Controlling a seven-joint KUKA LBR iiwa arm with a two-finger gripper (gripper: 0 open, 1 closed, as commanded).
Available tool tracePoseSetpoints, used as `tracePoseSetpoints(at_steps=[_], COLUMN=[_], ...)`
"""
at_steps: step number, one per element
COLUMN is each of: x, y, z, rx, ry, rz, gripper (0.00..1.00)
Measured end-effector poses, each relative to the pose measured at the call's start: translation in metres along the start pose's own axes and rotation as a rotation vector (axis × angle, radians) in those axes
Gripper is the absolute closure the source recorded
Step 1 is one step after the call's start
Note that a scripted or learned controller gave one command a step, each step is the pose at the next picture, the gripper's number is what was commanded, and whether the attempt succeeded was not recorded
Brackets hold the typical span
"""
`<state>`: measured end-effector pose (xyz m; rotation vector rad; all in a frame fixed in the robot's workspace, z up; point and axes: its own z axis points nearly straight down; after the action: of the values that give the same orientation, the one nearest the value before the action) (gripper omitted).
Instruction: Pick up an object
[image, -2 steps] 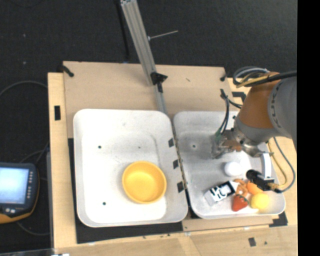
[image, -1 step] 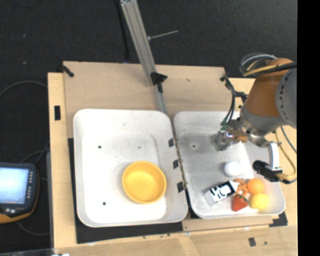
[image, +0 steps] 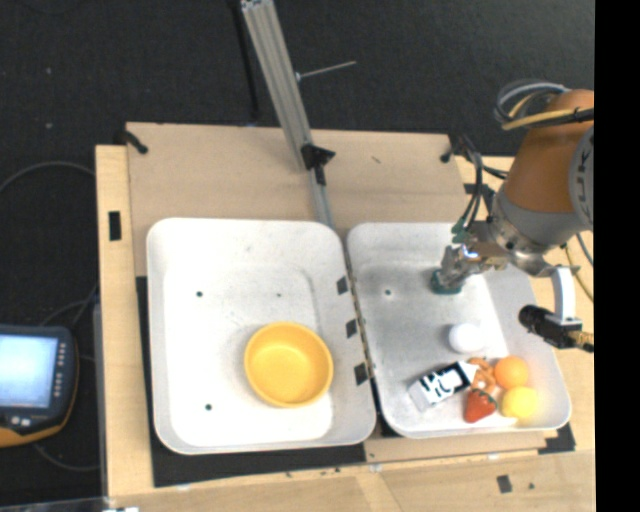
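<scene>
Camera view has our two-finger gripper (image: 449, 279) low over the right white bin (image: 400, 250), upper-middle of its floor, w/ nothing between or under it that we can make out. Whether the pincer is apart or together we cannot tell; too small and dark at the tip.

Candidates all sit toward the right bin's near-right corner: a small white round ball-like object (image: 466, 337) nearest the gripper, then a black-and-white boxy item (image: 438, 386) along the near edge, a red strawberry-shaped toy (image: 480, 406), an orange round fruit (image: 512, 372) and a yellow round fruit (image: 521, 402), the last three touching or nearly so.

We'd judge all light, prob. plastic or foam. Round ones look smooth, apt to roll or squirt out; grip across the widest part. White one stands apart, so easiest approach. Boxy item offers flat sides, likely the surest hold.

Left white bin (image: 180, 260) carries a yellow plastic bowl (image: 289, 363) near its near edge; rim pinch only.
</scene>
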<state>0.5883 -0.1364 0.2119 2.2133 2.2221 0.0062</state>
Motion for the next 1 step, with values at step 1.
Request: tracePoseSetpoints(at_steps=[1], x=[-0.0011], y=[0.0020], z=[-0.0512], rx=[-0.001], ry=[-0.001], rz=[0.000], gripper=[1.00])
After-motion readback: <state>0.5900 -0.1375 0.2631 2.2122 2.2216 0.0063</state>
